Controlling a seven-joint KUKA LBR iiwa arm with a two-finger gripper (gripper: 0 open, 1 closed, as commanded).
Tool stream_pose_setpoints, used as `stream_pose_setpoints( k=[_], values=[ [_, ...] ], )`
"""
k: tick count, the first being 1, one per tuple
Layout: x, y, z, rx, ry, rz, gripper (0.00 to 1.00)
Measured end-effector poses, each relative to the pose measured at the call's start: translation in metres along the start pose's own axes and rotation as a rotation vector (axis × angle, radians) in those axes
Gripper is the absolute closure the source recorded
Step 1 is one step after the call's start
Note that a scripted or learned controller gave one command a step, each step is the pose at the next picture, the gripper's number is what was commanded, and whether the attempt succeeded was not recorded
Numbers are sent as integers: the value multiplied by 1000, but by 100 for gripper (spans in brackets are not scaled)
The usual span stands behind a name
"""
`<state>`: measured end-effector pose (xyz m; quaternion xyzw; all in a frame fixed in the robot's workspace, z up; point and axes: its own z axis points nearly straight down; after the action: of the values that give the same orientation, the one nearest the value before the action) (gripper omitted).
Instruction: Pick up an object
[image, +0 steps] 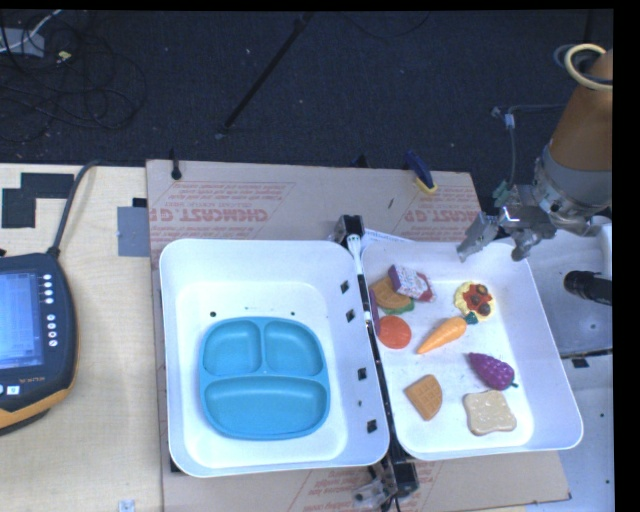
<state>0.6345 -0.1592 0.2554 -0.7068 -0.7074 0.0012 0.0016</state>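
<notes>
The gripper (497, 238) hangs open and holds nothing, above the far right corner of the right bin (555, 400). In that bin lie toy foods: a carrot (441, 335), a tomato (394, 332), grapes (491, 370) and toast (489, 412). The left bin (185, 290) holds 1 blue divided plate (265, 378).
</notes>
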Motion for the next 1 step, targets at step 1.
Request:
stream_pose_setpoints(
  k=[1],
  values=[
    [12, 9, 157, 0, 0, 0, 0]
  ],
)
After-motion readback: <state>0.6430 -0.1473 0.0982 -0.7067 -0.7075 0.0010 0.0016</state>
